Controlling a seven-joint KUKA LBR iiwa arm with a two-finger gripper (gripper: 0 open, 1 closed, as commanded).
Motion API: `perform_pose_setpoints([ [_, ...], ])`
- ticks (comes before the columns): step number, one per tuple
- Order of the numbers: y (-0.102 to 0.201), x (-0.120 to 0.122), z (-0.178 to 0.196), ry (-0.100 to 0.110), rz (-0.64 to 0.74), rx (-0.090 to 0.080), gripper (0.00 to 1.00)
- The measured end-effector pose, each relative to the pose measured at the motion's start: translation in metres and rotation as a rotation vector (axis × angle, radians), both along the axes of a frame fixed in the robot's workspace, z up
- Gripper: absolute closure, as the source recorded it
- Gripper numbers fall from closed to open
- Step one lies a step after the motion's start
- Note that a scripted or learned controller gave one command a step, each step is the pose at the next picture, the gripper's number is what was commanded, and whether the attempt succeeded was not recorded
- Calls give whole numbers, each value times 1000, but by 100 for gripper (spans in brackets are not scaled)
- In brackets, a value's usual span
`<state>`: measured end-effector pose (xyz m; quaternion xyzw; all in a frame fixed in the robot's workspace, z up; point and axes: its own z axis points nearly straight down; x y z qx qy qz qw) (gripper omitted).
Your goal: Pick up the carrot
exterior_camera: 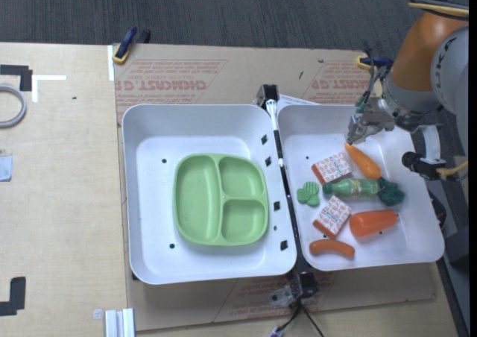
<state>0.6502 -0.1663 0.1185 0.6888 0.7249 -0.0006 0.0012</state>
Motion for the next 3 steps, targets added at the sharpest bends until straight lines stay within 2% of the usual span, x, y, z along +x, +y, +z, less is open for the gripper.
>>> perform_pose_setpoints([
  [1, 0, 0, 0, 0, 0, 0, 0],
  [2, 20, -23, -22, -7, 345, -1, 0],
  [3, 21, -22, -11, -9, 342, 0, 100],
])
